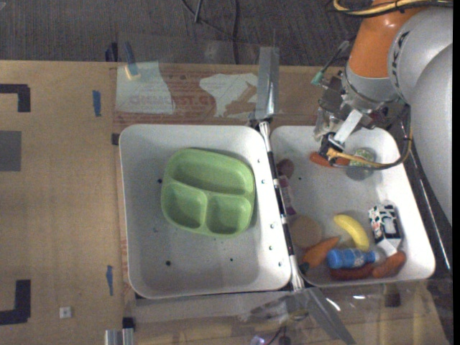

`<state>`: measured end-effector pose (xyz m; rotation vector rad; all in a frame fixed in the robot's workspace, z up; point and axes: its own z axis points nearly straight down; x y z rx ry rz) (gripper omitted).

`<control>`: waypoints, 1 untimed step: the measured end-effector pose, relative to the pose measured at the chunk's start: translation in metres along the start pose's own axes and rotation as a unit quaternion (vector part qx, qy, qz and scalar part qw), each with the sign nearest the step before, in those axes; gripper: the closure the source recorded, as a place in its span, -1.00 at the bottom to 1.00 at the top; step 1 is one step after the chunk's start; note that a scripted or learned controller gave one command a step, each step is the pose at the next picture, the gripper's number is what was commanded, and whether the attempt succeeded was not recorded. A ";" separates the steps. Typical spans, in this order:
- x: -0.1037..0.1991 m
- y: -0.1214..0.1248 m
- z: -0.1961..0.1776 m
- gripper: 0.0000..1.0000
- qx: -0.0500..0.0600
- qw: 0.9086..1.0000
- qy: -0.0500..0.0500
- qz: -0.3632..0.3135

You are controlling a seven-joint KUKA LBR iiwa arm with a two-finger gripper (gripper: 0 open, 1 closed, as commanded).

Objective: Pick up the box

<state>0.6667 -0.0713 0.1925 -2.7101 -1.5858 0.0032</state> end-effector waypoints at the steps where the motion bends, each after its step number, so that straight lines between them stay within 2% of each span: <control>1: -0.052 0.027 -0.044 1.00 -0.001 0.987 0.000 0.160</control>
